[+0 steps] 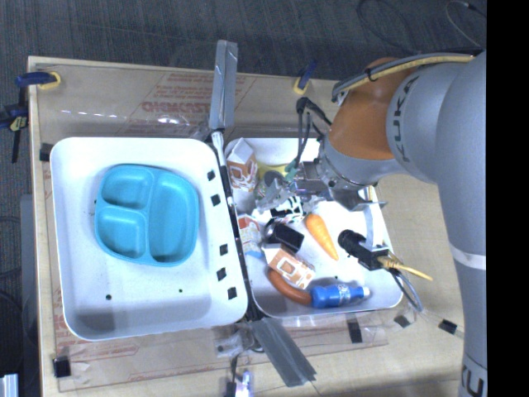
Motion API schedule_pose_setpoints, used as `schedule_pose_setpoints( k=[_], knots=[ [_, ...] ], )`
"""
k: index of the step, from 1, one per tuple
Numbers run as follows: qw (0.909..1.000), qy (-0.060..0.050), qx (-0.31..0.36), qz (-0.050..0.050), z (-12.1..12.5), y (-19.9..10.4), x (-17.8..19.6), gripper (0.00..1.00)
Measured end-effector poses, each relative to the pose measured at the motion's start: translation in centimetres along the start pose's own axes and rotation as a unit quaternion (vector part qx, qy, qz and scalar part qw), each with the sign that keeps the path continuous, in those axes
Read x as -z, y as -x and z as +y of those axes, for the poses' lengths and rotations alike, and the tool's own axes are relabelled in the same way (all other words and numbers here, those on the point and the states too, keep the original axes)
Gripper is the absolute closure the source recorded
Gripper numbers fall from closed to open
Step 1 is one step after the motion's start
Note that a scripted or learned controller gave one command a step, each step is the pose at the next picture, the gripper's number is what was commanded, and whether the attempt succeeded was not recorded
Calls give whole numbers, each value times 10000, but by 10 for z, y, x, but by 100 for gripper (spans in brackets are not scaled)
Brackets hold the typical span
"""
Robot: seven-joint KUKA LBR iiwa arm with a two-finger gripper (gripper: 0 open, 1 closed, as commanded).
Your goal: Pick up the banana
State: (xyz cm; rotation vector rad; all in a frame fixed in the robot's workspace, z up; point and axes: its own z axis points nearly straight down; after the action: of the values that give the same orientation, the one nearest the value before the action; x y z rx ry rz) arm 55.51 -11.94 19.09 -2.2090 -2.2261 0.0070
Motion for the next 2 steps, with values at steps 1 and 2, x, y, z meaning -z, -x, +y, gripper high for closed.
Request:
schedule_pose_setpoints(
  k=[1,2],
  knots=[
    [9963,26,859,-13,71,9,47,0],
    [9843,24,1763,-9,99,50,-84,0]
  ],
)
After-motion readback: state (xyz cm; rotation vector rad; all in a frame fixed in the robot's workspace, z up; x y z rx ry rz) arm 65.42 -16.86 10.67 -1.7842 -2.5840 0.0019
